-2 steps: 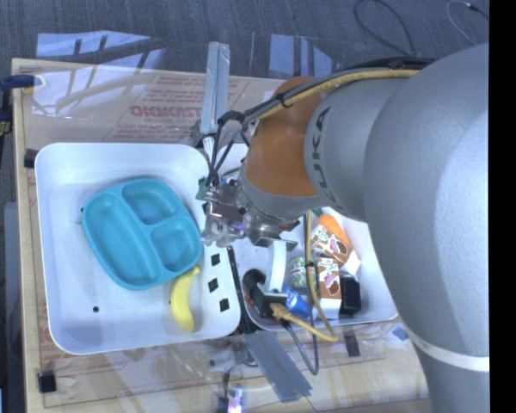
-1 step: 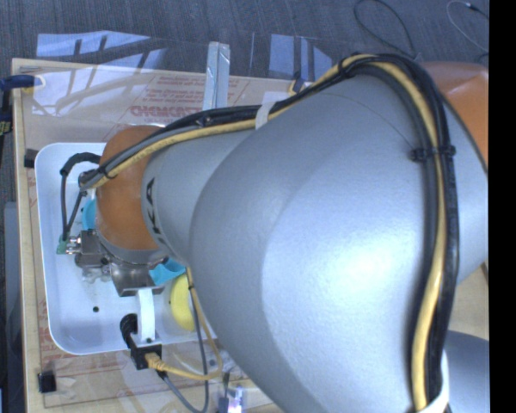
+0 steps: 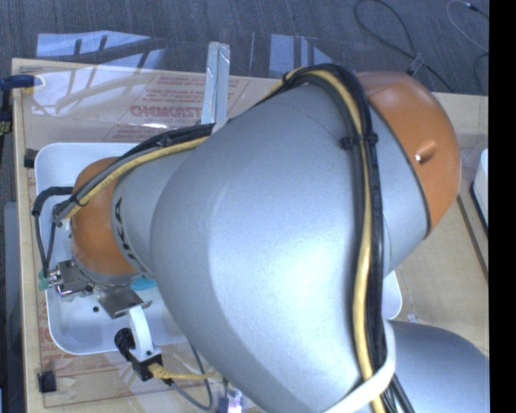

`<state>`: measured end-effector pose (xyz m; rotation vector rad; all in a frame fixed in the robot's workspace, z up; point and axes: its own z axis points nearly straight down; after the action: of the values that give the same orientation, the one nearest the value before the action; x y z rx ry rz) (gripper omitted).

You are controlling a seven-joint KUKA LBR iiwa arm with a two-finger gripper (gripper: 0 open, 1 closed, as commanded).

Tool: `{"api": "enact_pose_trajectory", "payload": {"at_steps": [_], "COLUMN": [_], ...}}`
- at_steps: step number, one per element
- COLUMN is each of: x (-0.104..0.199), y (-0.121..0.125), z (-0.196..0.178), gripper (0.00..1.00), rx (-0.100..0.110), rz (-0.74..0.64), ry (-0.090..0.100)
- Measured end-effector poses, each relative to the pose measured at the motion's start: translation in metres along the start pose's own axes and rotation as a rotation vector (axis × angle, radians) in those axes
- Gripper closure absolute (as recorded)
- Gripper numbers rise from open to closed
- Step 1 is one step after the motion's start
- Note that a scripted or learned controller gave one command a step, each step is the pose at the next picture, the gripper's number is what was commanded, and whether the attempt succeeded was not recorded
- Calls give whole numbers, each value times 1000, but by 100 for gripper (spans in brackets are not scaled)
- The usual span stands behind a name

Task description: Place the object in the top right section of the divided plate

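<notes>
Arm (image 3: 284, 248) blocks most of white bin (image 3: 47, 175) and bench (image 3: 464, 256).

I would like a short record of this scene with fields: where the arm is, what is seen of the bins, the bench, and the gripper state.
arm: large grey KUKA arm with orange band reaches in from the right, over the left shallow white bin
wrist: orange wrist section low above the left bin
gripper: mounting parts visible under the wrist; finger state cannot be told
cables: yellow and black cables run along the arm
bench: light wooden bench top, clear plastic sheet at the far side
divided plate: hidden behind the arm
</notes>
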<state>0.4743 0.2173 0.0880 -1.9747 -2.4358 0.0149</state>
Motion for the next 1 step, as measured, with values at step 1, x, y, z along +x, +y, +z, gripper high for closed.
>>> {"api": "enact_pose_trajectory", "payload": {"at_steps": [1], "x": [-17], "y": [-2], "z": [-109], "gripper": [100], "rx": [-4], "rz": [62], "ry": [1]}}
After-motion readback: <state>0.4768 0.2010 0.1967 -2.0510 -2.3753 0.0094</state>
